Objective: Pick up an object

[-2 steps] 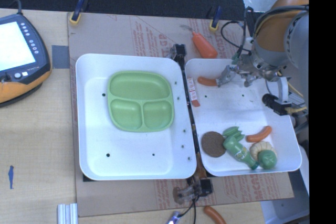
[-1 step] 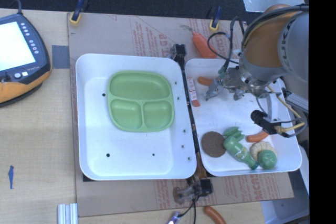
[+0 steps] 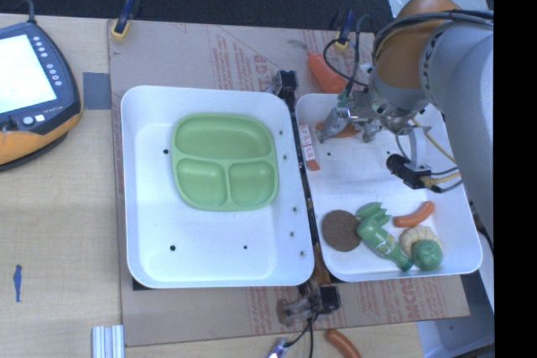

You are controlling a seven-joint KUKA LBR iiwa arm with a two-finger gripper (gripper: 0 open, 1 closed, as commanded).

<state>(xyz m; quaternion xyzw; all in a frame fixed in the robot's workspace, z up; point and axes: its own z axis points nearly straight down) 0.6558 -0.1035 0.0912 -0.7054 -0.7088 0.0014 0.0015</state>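
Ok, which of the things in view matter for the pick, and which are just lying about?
For the pick:
gripper
right bin
brown disc
green toy
orange sausage
green ball

Lying about:
left bin
green divided plate
teach pendant
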